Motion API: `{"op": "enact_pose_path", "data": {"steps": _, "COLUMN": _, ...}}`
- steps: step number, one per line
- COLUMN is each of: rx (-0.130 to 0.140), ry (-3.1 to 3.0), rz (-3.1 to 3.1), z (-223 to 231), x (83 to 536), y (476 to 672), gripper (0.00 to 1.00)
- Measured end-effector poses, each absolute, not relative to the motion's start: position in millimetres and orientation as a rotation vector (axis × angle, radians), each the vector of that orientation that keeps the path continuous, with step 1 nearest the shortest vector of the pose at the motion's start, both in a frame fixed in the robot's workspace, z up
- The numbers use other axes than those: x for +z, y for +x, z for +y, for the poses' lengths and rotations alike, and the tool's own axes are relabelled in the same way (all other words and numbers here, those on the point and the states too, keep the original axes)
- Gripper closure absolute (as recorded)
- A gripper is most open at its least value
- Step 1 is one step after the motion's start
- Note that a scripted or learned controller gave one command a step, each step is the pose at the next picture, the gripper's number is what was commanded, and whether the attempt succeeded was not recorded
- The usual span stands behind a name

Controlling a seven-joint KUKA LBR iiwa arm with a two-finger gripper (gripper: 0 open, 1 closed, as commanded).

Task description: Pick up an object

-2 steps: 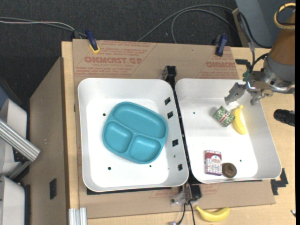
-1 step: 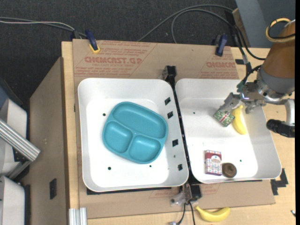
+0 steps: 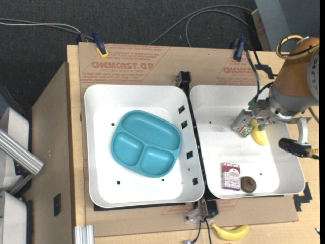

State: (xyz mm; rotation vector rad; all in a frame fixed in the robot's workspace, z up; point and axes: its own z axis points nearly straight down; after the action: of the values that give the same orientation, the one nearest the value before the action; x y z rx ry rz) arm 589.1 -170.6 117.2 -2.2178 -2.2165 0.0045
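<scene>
While the arm reached in from the right, the left white bin (image 3: 96, 136) carried a teal plastic divided tray (image 3: 146, 143), lying flat and well apart from the action. Across the divider, the right white bin (image 3: 213, 105) had a small red-and-white printed box (image 3: 231, 176) touching a round brown puck-like object (image 3: 248, 184) near its front wall, both out of play. Further right, the gripper (image 3: 246, 125) sat low over a yellow banana-shaped piece (image 3: 259, 136), likely the target, with something green just beside it. Whether the pincer was apart or clamped, I could not tell; the wrist hid that. Another yellow banana (image 3: 232, 232) lay outside, below the bins, partly cut off.
</scene>
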Motion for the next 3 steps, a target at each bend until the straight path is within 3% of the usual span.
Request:
{"op": "enact_pose_path", "data": {"steps": 1, "rx": -0.004, "ry": -2.223, "rz": -2.223, "z": -171, "x": 134, "y": 591.6, "gripper": 1.0}}
{"op": "enact_pose_path", "data": {"steps": 2, "rx": -0.006, "ry": -2.224, "rz": -2.229, "z": -168, "x": 192, "y": 602.7, "gripper": 1.0}}
{"op": "enact_pose_path", "data": {"steps": 3, "rx": -0.005, "ry": -2.222, "rz": -2.227, "z": -161, "x": 239, "y": 600.0, "gripper": 1.0}}
